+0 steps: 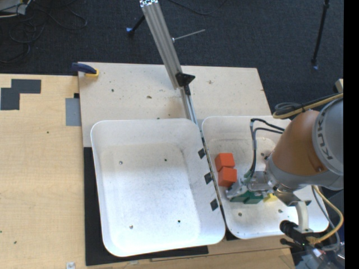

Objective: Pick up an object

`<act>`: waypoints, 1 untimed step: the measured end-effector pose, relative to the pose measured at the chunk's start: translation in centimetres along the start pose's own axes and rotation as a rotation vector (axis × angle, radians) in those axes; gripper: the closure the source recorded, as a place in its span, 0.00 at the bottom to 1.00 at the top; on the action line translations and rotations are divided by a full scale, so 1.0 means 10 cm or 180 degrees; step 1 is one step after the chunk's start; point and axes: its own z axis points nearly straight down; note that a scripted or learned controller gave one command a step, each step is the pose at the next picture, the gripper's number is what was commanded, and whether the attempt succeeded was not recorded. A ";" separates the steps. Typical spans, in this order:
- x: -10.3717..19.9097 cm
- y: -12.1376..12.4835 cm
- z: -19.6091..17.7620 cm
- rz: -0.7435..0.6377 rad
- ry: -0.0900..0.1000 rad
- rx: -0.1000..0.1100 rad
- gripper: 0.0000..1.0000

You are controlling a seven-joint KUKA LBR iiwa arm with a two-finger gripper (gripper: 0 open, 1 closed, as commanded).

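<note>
Two orange blocks (pixel 226 168) lie in the right bin (pixel 235 133), close to its left wall, one just behind the other. A green object (pixel 247 196) lies on the bin floor right of the nearer block, with a small yellow piece (pixel 270 196) beside it. My gripper (pixel 251 188) is low in the right bin, directly over the green object and just right of the orange blocks. The wrist hides most of the fingers and part of the green object.
The left bin (pixel 101 144) adjoins the right one, with black clips along the shared wall (pixel 205 167). A slanted aluminium bar (pixel 165 43) rises behind the bins. Cables run over the right bin's far right side (pixel 263 129). A blue-yellow clamp (pixel 85 69) sits at the board's back left.
</note>
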 end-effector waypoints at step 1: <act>-0.01 0.00 -0.09 0.0024 0.0005 0.0003 1.00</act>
